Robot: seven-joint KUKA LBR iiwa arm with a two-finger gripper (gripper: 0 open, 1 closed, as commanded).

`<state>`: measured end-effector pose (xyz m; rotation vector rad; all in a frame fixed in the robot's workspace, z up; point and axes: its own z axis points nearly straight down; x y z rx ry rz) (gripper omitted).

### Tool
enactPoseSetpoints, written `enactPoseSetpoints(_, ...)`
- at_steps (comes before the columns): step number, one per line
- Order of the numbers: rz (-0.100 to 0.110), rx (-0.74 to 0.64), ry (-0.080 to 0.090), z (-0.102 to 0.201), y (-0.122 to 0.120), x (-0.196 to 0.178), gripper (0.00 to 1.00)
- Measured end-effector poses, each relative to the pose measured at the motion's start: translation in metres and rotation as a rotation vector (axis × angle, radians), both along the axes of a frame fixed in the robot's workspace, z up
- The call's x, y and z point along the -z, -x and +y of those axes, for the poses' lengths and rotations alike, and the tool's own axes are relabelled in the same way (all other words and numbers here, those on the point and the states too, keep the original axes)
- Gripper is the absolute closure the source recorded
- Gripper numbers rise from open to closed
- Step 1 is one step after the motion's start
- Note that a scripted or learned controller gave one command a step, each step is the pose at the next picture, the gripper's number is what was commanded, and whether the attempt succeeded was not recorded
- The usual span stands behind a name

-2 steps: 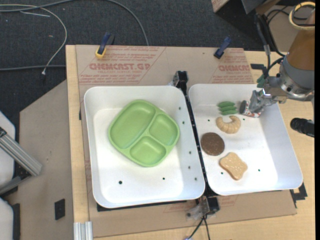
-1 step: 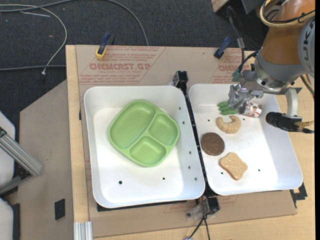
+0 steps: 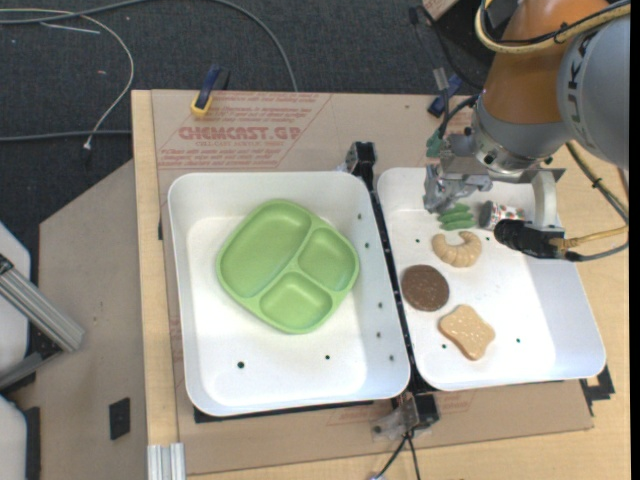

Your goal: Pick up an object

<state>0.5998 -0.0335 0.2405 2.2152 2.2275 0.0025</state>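
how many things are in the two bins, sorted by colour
Green: 2, the divided plate in the left bin and a small green item under the gripper in the right bin
Brown: 1, round cookie
Tan: 2, croissant and toast-like piece
Total: 5

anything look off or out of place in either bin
Nothing looks spilled or broken. The green divided plate sits turned at an angle in the left bin. In the right bin, the croissant, brown cookie and tan biscuit lie loosely scattered below the gripper.
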Motion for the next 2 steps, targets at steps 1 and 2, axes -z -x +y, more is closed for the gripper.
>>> enactPoseSetpoints(1,0.002,0.0,0.0,0.054,-0.01,0.014,1.0)
enactPoseSetpoints(2,0.001,0.0,0.0,0.111,-0.019,0.025,1.0)
